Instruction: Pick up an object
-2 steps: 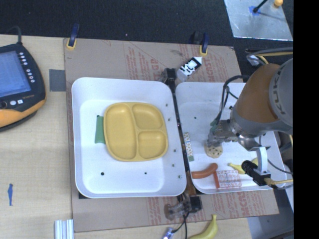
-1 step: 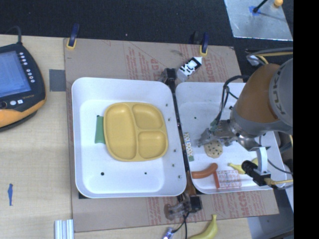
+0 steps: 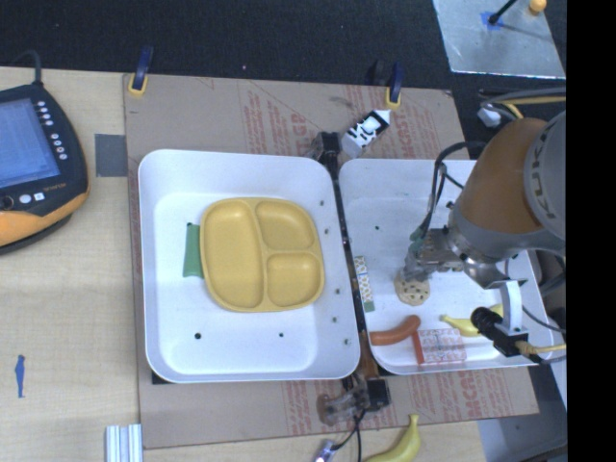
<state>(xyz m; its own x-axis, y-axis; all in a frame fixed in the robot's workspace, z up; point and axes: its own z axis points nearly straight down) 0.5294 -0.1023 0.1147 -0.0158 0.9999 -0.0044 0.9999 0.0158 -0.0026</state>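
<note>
Hovering hand (image 3: 421, 263) over round tan dotted cookie (image 3: 412, 288), right bin (image 3: 385, 200), finger state unclear

Arm (image 3: 515, 195): bulky rounded housing, grey, with a broad orange band above the wrist. Black cables (image 3: 445, 186) run in loops along its outer side toward the tool. Gripper (image 3: 421, 258): small grey metal assembly at the wrist's end, detail blurred. Screws and markings cannot be made out.
</note>
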